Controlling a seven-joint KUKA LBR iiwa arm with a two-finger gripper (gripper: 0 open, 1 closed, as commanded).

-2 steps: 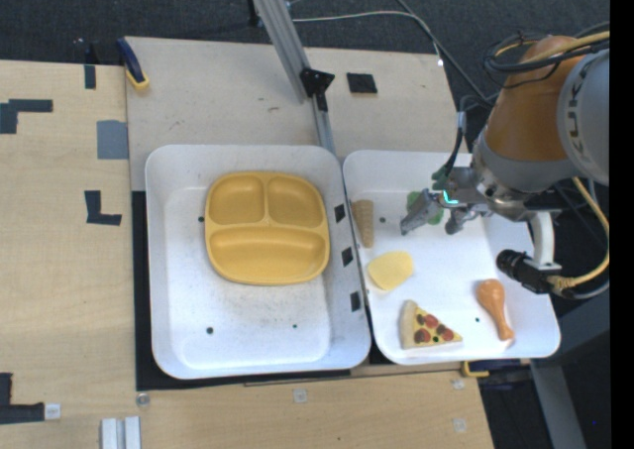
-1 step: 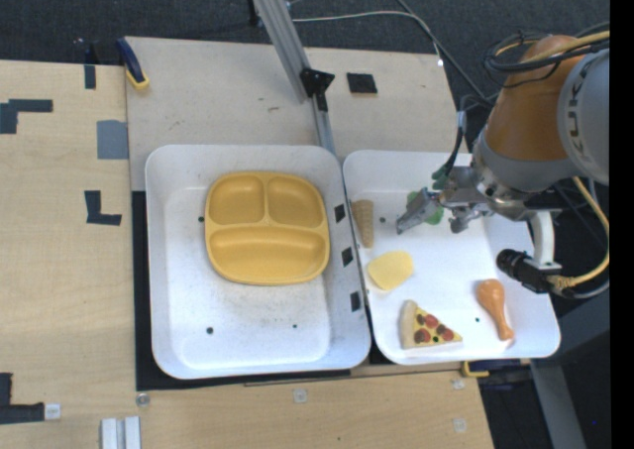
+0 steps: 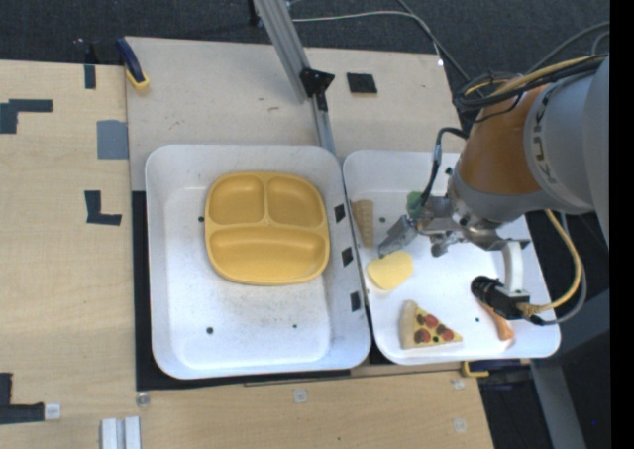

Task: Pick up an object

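My gripper hangs over the middle of the right bin, open, with nothing between its fingers. One grey finger points down-left toward a pale yellow toy food piece, which lies just below it on the bin floor. A tan cone-shaped piece lies by the bin's left wall. A small green piece shows just behind the gripper. A toy pizza slice lies near the front wall, and an orange piece lies at the front right.
The left bin holds a yellow divided plate. A grey metal pole slants in from the top to the gap between the bins. The arm's cables loop over the right bin's right side, ending at a black connector.
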